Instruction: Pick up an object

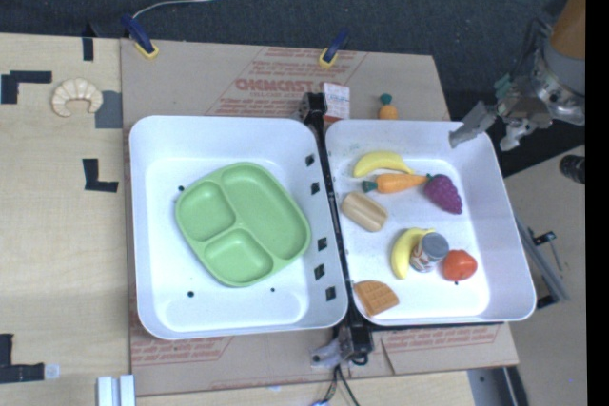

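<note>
purple grape bunch point(442, 193) lies beside orange carrot point(400, 183)

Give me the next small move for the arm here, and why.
Probably bring the tool left and down over the right bin, toward the grapes. The tool sits at the bin's upper right edge, holding nothing, and the grapes are the nearest item, with a bit of bare floor on their right side.
</note>
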Controlling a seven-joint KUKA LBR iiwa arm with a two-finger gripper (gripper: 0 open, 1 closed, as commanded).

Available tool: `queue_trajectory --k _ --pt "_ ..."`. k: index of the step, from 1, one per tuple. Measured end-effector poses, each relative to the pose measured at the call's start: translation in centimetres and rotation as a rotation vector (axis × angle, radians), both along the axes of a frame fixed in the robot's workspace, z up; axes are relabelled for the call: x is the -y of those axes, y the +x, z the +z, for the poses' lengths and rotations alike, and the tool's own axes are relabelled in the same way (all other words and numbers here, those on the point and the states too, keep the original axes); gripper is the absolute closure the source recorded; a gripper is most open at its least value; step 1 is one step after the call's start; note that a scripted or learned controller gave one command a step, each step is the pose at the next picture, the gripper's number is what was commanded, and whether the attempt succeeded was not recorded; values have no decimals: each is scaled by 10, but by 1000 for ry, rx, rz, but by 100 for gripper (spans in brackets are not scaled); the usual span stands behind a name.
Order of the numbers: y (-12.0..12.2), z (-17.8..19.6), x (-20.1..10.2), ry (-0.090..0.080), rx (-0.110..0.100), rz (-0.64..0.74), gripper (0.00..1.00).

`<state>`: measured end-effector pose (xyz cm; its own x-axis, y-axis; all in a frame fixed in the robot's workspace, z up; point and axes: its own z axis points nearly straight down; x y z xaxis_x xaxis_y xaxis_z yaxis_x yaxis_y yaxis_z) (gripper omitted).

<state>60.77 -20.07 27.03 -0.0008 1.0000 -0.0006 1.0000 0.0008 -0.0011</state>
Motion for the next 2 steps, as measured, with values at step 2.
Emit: queue_trajectory --k 2 --pt "-77 -184 -26 -1 5 0 0"
